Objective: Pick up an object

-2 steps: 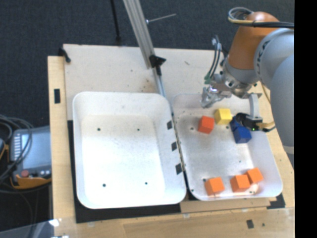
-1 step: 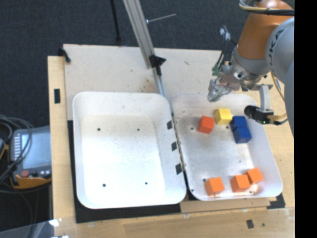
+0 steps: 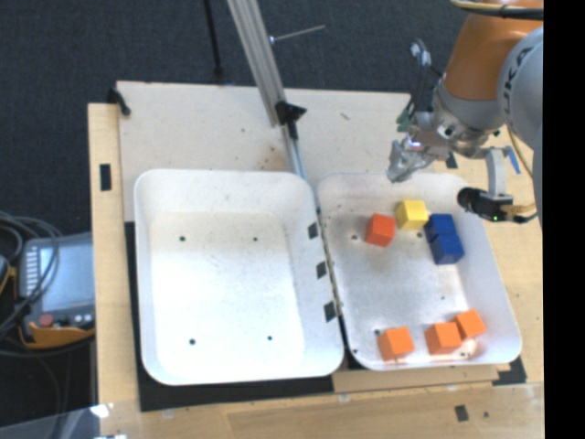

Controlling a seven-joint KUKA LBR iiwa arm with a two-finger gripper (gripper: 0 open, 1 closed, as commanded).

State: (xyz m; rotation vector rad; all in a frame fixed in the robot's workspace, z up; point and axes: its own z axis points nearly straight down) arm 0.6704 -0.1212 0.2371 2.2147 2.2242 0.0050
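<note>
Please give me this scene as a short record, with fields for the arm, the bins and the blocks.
arm: grey with orange band, reaching in from the right
gripper: above the far rim of the right bin, nothing seen in it
right bin: holds six blocks
far group: red-orange block, yellow block, blue block
near group: three orange blocks along the near edge
left bin: white, beside the right bin
</note>
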